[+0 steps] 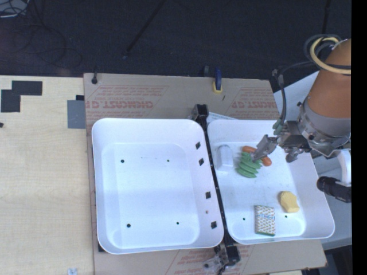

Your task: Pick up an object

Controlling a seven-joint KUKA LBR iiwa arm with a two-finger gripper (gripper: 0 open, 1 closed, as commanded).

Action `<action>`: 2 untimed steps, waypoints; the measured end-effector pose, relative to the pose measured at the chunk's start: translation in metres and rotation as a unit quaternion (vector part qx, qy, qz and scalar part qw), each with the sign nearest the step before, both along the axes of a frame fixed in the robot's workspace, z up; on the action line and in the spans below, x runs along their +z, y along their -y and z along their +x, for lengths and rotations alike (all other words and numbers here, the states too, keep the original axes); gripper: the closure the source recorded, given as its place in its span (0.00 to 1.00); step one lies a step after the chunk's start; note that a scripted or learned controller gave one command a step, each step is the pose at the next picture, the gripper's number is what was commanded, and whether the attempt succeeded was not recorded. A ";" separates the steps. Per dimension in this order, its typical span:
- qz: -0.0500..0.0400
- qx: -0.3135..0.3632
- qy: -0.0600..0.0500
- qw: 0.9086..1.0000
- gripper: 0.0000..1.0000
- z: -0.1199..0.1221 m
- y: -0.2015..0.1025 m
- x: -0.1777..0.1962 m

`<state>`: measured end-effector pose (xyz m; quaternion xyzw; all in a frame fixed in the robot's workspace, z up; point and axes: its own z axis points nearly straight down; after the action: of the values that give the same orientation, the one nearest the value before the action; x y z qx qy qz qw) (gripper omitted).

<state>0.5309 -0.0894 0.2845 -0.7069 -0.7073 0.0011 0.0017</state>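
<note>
Four things are lying in our right bin (321, 225); we are lowering the gripper (265, 149) over the green toy (248, 167), its opening unclear, next needing a closing pinch.

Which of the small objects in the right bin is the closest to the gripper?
The orange piece beside the green ridged object: it lies right at the gripper. The yellow lump and the patterned packet lie farther toward the bin's near edge.

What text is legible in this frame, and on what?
Red print on the cardboard sheet behind the bins: upside down and blurred, not reliably readable.
More red print on the cardboard's front edge: too small to read.
Patterned packet in the right bin: no readable text.
</note>
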 end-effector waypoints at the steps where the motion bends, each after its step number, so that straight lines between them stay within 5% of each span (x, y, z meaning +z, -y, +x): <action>1: 0.000 -0.001 -0.003 1.000 0.00 0.063 0.049 -0.149; 2: -0.002 -0.001 0.013 1.000 0.00 0.096 0.014 -0.176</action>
<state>0.6268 -0.1034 0.1083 -0.7076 -0.7065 -0.0068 -0.0085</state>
